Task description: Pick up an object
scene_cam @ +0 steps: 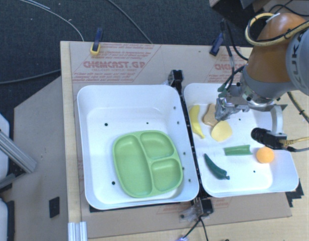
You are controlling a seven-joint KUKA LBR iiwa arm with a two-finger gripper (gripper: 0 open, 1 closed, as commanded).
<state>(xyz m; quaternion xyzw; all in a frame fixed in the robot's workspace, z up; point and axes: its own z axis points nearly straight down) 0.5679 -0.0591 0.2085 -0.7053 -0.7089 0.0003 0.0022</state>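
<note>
Under the gripper (220,115), a tan wedge (209,115) touches a round yellow disc (221,131).

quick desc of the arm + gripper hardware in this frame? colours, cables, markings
The arm is grey and rounded, with a wide glossy orange band above the wrist and part of dark lettering on the grey shell at the right edge. Yellow and black cables loop over the top. The gripper is a small bare-metal, silver-grey assembly with dark wires running into it.
</note>
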